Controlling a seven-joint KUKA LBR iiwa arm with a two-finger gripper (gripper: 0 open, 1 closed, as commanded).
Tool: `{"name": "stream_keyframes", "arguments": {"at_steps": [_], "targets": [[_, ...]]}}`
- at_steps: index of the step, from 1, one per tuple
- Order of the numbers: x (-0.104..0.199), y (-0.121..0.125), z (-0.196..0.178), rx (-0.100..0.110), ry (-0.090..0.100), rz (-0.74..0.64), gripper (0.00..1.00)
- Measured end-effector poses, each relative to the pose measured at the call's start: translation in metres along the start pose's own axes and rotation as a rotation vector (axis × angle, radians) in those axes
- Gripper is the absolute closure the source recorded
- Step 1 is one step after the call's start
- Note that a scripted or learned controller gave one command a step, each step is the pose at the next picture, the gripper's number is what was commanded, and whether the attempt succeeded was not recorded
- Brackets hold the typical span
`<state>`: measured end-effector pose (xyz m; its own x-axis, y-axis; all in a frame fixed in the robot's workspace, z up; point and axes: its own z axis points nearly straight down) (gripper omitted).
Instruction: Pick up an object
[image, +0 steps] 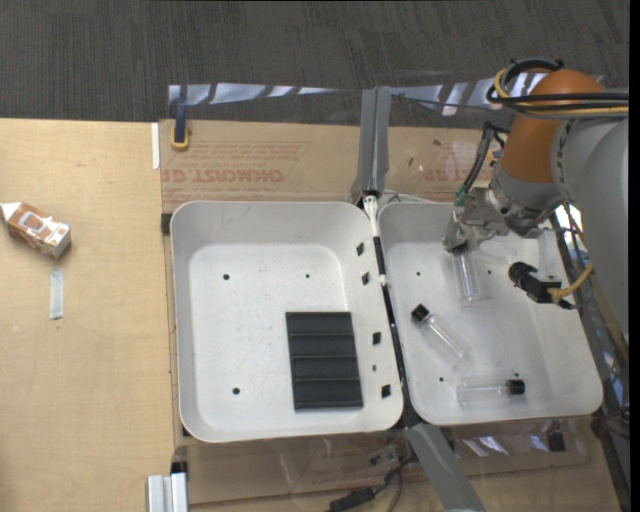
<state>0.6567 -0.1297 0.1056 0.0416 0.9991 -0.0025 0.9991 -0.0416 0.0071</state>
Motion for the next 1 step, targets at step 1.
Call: {"name": "stream_keyframes", "arguments": {"at_steps": [1], "targets": [[0.0506, 0.0010, -0.1270, 0.008, 0.001, -0.090, 1.00]]}}
